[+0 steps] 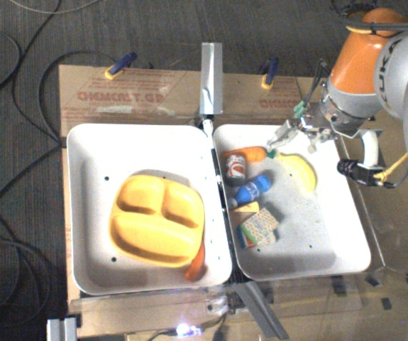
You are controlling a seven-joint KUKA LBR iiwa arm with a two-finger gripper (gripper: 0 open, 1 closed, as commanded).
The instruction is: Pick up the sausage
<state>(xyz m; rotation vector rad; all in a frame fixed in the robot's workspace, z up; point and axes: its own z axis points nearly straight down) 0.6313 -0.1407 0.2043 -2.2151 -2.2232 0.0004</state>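
Sausage (195, 261) lies in the left bin (90, 148), at the near right corner of that bin, a reddish-orange piece set at a slant with its upper end against the lower right edge of the yellow divided plate (160, 219) and its lower end close to the bin's front wall. Well apart from it, across the divider between the two bins and towards the far side, the gripper (282, 138) hangs over the upper part of the right bin (345, 240), close to that bin's back rim, on the end of the grey arm with its orange band (363, 52) reaching in from the right. Whether the gripper is released or clenched cannot be told from this slanted view; its tip is small and partly blurred against the white bin. Just below and to the left of the gripper lies an orange carrot (252, 153) with a green end pointing towards it, and beside the carrot a small can (235, 166) near the bin's left wall. A pale yellow curved thing (301, 173) lies just beneath the gripper's right side. Further towards the front sit a blue bottle (252, 188), a small yellow block (246, 207) and a patterned box (260, 227), grouped along the left half of the right bin. Both bins rest on a cardboard sheet (133, 94) held by clamps at its far edge.
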